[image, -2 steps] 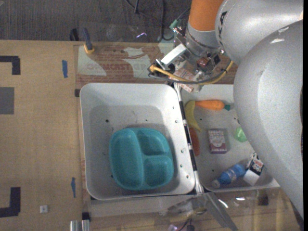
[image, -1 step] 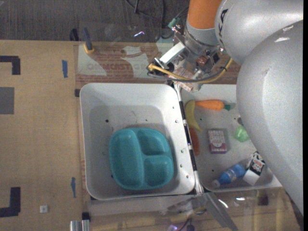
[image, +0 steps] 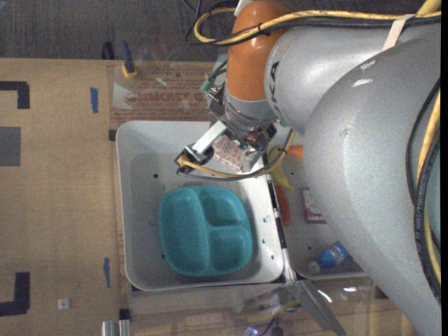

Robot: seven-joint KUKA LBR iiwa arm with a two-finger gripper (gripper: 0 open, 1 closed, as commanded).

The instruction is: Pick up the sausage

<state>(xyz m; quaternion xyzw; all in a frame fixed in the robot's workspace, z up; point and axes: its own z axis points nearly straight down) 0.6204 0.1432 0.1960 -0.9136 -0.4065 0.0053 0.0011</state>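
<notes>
Your pincer (image: pixel 192 156) hangs over the far half of the left bin (image: pixel 133 187), close to that bin's far wall, and you cannot tell from this view how far it is open or whether it has hold of anything; a yellow cable loops under it and blurs its tip. Behind it the wrist carries some exposed wiring, then the orange band (image: pixel 253 47), then the thick grey arm (image: pixel 364 138) that covers most of the right bin (image: pixel 329 275). Just in front of the pincer, a teal divided plate (image: pixel 204 231) with 3 compartments lies flat on the floor of the left bin, toward its near wall. You cannot make out the sausage with any certainty: a thin reddish-orange strip (image: pixel 281 205) lies along the wall shared by the 2 bins, just inside the right one, and it may be the sausage, but it is too small to tell. Beside it in the right bin lie a small purple-and-white packet (image: pixel 312 207) and, nearer the front wall, a clear bottle with a blue cap (image: pixel 329 259). The tan worktop (image: pixel 56 187) spreads to the left of the bins, marked with dark tape corners and short blue tape strips.
</notes>
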